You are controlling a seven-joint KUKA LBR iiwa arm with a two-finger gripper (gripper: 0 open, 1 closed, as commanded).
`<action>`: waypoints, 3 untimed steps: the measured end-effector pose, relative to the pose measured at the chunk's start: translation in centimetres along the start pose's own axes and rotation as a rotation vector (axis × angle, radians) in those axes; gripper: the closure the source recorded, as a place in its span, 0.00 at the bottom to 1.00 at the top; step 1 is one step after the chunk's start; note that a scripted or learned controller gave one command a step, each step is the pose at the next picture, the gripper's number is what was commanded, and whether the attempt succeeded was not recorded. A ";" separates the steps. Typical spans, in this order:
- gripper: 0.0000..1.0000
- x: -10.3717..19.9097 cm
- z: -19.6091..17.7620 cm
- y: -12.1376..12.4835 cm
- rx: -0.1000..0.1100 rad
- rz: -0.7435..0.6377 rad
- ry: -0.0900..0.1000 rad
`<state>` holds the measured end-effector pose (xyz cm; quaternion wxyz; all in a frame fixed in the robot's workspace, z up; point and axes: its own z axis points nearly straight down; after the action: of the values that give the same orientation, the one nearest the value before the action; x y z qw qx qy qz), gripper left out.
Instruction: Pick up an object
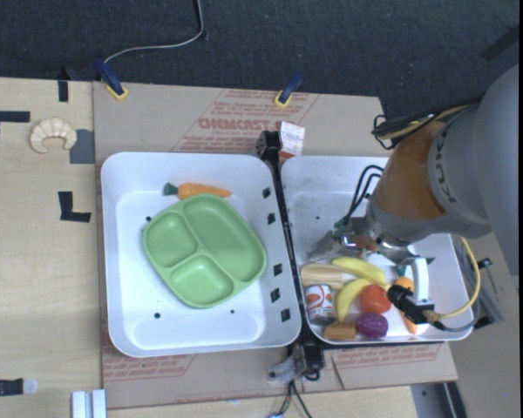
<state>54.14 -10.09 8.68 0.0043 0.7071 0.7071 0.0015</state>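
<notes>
My gripper (342, 236) hangs low in the right bin (318, 185), just above a pile of toy food along the bin's near edge. The pile holds a yellow banana (359, 270), a tan bread roll (324, 274), a small can (319, 301), a red tomato (376, 300), a purple plum (372, 325) and a brown sausage (339, 330). The gripper's tip is close to the roll and the banana; I cannot tell whether it touches them. The grey arm with its orange band (414, 181) covers the bin's right part.
The left bin (126, 233) holds a green divided plate (204, 249) and a carrot (202, 191) behind it. A black divider (279, 233) runs between the bins. A croissant (52, 134) lies on the bench at far left. A black and orange cable (423, 312) loops over the right bin's near corner.
</notes>
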 end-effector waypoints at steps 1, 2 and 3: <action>1.00 0.0 -0.9 0.0 0.000 0.000 0.000; 1.00 2.4 -12.4 -3.4 0.008 -0.001 0.004; 0.00 2.4 -12.4 -3.4 0.009 -0.001 0.004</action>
<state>50.65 -7.62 21.03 -0.0005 0.7068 0.7074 -0.0003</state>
